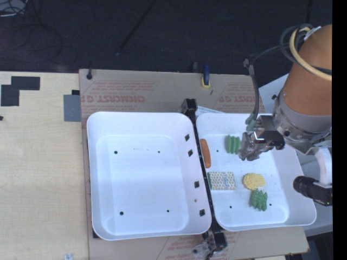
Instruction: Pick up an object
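The right bin point(295, 213) holds several small things. An orange sausage-like piece point(205, 151) lies along its left wall. A green pod piece point(232, 144) lies near the back. A white and green patterned block point(221, 180) sits in the middle, with a yellow round piece point(253, 181) to its right and a green leafy piece point(259, 200) in front of that. My gripper point(248, 153) hangs over the right bin, just right of the green pod piece and above the yellow piece. Nothing shows between its fingers.
The left bin point(141, 177) stands beside the right one, with black clips along the shared wall point(194, 156). Both bins rest on a cardboard sheet point(141, 91). The bench's pale wooden top point(38, 172) stretches to the left.
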You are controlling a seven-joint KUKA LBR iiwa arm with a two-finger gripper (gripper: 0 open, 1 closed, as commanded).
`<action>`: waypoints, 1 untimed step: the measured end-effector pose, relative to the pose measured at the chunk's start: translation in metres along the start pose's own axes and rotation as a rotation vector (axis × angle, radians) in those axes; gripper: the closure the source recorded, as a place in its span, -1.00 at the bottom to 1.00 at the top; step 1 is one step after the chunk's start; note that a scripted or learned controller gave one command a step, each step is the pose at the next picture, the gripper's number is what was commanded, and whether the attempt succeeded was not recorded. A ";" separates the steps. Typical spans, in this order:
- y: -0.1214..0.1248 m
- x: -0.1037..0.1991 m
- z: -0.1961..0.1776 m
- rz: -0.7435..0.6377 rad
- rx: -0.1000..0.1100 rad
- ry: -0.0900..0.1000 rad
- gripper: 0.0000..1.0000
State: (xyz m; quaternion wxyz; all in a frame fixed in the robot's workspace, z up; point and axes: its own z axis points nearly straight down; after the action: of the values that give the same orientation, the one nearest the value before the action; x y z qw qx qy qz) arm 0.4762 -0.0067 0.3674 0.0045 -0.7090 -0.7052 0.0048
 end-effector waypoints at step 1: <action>-0.003 0.048 -0.180 -0.011 -0.029 0.003 1.00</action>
State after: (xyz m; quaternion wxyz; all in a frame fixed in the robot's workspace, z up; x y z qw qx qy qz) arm 0.4762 0.0413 0.5472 -0.0047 -0.7050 -0.7091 -0.0065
